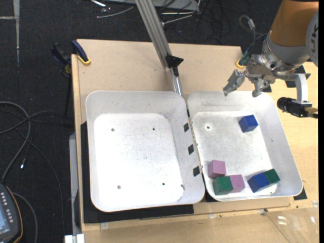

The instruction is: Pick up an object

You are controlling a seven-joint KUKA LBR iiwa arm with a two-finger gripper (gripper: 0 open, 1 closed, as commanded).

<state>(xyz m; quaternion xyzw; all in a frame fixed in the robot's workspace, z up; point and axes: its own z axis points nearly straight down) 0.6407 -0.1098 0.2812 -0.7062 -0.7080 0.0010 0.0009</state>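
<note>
A tan bench [126,67] bears two white bins [134,148] [243,148] side by side.

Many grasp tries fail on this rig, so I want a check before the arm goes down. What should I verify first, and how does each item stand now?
1. Fingers apart: ok, gripper is open.
2. Nothing between the fingers: ok.
3. A target stands free: ok, the blue block sits alone in the right bin.
4. Gripper over that target: not ok, it hangs above the bin's far rim.
5. Other blocks easy to grasp: not ok, the green block and pink blocks touch near the front wall.
6. Finger alignment with block faces: cannot tell.
</note>
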